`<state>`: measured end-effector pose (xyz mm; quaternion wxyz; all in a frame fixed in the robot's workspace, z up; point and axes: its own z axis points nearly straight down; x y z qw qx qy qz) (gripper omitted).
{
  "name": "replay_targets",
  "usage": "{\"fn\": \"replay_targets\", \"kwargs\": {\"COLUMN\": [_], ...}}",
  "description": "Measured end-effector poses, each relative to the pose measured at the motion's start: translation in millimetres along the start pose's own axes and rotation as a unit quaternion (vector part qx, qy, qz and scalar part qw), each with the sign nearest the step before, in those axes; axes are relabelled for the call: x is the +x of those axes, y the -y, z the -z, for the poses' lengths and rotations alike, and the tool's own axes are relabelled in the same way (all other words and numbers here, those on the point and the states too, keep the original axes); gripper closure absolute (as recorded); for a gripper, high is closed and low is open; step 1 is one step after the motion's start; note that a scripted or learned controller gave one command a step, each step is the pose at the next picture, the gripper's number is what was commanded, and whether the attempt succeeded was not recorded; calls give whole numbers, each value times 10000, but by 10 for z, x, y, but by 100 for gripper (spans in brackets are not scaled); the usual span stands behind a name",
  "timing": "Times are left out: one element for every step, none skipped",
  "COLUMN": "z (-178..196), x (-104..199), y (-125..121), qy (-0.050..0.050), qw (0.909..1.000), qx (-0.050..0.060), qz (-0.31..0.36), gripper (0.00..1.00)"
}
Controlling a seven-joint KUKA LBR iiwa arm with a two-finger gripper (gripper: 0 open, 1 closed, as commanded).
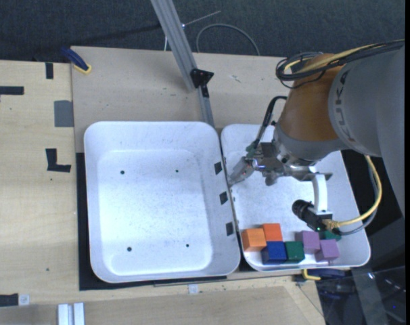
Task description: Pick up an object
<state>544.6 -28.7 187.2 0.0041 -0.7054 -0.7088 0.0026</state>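
Several small blocks lie along the near edge of the right bin [340, 175]: two orange blocks [255, 238], a blue block [276, 251], a green block [295, 250] and two purple blocks [309, 239]. My gripper [254, 173] hangs over the far left part of that bin, close to the wall between the bins. It is open with nothing between its fingers. The blocks sit well below it in the view, apart from the fingers.
The left bin [97, 141] stands beside the right one, their rims touching. A slanted metal rod [174, 29] with a black clamp reaches in from the top. Black and yellow cables [367, 212] hang from the wrist over the right bin's right side.
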Motion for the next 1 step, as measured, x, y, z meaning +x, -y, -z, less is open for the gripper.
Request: {"fn": "replay_targets", "kwargs": {"z": [40], "x": [892], "y": [-93], "qy": [-5], "qw": [10000], "qx": [-37], "qz": [23], "gripper": [0]}}
